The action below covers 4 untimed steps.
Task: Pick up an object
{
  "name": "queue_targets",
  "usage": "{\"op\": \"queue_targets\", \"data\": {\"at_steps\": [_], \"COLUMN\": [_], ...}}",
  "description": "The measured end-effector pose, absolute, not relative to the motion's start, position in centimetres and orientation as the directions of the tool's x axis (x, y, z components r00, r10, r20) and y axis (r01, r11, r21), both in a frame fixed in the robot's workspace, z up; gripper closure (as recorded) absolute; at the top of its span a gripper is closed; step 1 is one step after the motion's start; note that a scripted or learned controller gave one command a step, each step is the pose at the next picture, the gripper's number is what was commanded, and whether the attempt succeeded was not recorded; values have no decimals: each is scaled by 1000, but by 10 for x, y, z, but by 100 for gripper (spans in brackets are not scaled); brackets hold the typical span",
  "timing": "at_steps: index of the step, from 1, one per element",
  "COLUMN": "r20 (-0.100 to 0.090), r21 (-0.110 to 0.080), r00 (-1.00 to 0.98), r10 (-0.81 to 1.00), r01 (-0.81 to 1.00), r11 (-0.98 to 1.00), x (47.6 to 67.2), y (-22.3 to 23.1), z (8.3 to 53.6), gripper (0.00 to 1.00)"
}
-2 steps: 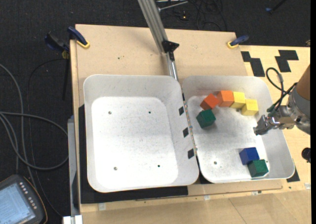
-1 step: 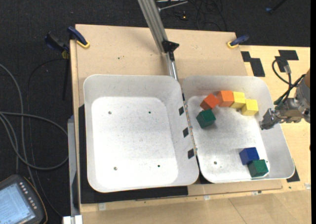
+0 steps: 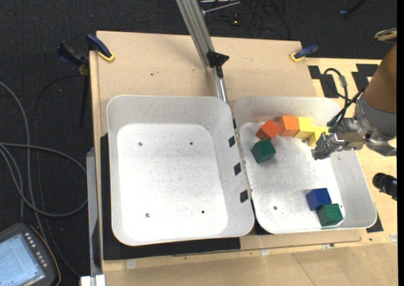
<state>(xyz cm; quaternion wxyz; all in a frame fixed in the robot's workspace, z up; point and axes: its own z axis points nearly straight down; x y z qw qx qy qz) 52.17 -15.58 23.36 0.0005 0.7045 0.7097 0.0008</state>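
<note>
1. Yellow block (image 3: 305, 128) is seen in the right bin (image 3: 353, 171), right of centre in the frame, closing a row with an orange block (image 3: 290, 125) and a second orange block (image 3: 270, 130).
2. Just right of and slightly below it, the hand (image 3: 323, 149) is placed; whether it is spread or pressed together cannot be told.
3. A short shift toward upper left is judged necessary, this block being nearest.
4. Farther off lie a green block (image 3: 263, 151) to the left, and a blue block (image 3: 318, 197) and another green block (image 3: 330, 214) at lower right.

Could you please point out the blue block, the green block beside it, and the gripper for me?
blue block (image 3: 318, 197): camera view, on its top face.
green block beside it (image 3: 330, 214): camera view, on its top face.
gripper (image 3: 322, 150): camera view, at its tip, next to the yellow block (image 3: 306, 128).
</note>
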Motion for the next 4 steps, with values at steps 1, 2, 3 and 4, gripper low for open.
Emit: {"op": "queue_targets", "data": {"at_steps": [1, 2, 3, 4], "r20": [1, 1, 2, 1], "r21": [1, 0, 2, 2], "r00": [-9, -8, -9, -8], "r10": [1000, 1000, 1000, 1000], "r01": [1000, 1000, 1000, 1000], "r11": [9, 8, 9, 8], "x": [529, 537, 550, 564], "y": [-98, -54, 3, 45], "z": [229, 228, 238, 239], "gripper": [100, 100, 100, 100]}}
